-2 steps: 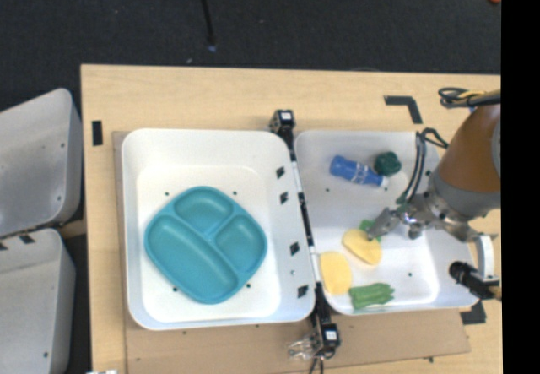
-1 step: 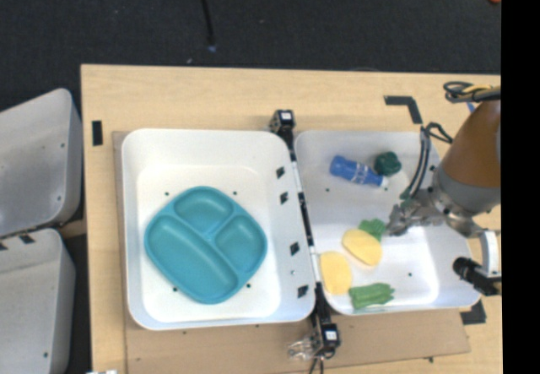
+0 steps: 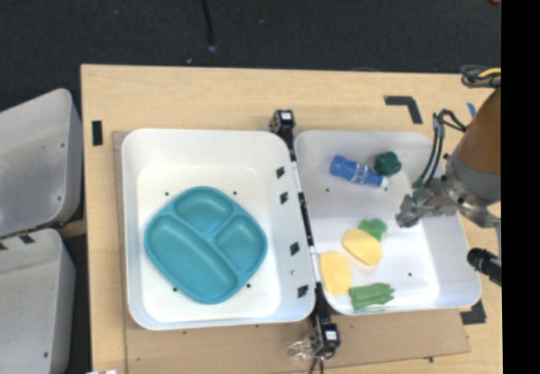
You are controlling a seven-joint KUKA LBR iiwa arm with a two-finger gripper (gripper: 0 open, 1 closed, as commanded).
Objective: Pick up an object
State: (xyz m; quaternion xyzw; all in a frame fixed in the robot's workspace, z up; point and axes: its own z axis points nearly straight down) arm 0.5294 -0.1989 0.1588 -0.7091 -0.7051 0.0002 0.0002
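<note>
My gripper hangs over the right bin, near its right wall and about halfway up it. I cannot tell from this slanted view whether it is released or clenched, and I see nothing in it.

The nearest thing is the small green piece, just to the view's left of the gripper and a little lower. It touches the upper edge of a yellow piece, whose long axis runs on a diagonal from upper left to lower right. I judge this pair to be the likeliest target: a short move to the view's left and down would put me over it.

Further out, a second yellow piece lies near the divider with its long axis up and down, and a green pepper lies lengthwise along the bin's lower wall. Above the gripper, a blue bottle lies tilted, its cap end by a dark green lump.

The left bin holds a teal tray, well apart from me.
</note>
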